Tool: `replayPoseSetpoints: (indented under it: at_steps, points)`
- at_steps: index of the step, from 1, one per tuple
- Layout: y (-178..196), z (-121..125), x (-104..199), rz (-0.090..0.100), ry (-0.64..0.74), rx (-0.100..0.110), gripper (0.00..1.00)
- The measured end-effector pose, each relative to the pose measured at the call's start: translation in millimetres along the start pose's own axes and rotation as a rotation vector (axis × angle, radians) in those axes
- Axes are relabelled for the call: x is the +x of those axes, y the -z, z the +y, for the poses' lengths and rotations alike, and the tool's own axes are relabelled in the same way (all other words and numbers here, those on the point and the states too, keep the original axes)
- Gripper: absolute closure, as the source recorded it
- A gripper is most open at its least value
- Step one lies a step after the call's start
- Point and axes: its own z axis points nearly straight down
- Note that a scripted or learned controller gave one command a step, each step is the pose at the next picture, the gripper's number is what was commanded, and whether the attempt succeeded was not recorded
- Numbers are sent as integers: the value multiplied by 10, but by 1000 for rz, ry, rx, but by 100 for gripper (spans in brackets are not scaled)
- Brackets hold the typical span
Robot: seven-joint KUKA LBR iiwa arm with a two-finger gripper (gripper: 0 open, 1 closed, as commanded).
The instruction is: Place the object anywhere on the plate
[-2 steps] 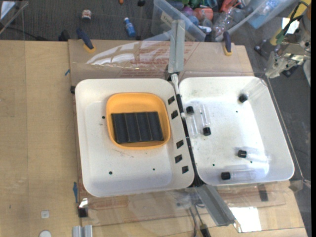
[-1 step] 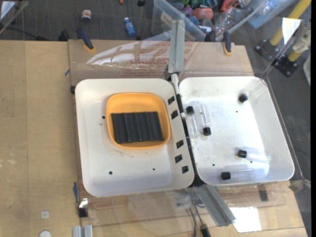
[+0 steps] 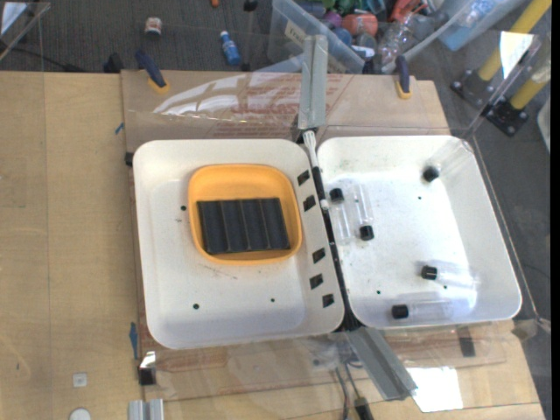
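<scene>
Table (image 3: 52, 234) — light wood, carrying two shallow white bins side by side.

Right bin (image 3: 490, 234) — nearest its front edge, a clear tube with a black cap (image 3: 400, 311); just behind it, a second clear tube, black-capped (image 3: 429, 272). Further back, near the divider, a pair of clear capped tubes (image 3: 354, 213) lying close together. Towards the far corner, one more clear tube with black cap (image 3: 430, 175).

Left bin (image 3: 166, 313) — orange plate (image 3: 245, 213), rounded-square, set in the middle. On it lies a dark ribbed rectangular object (image 3: 244, 226), flat, wholly within the plate's rim.

Beyond the table, on the floor — a clear plastic crate (image 3: 367, 11) of coloured toys.

Claw: state cannot be told.
</scene>
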Motion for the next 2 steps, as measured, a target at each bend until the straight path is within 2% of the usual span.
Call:
replayPoseSetpoints:
  at_steps: [1, 2]
  points:
    - [-1, -2, -9, 3, 363, 2, 100]
    - [2, -3, -10, 4, 665, 1, 100]
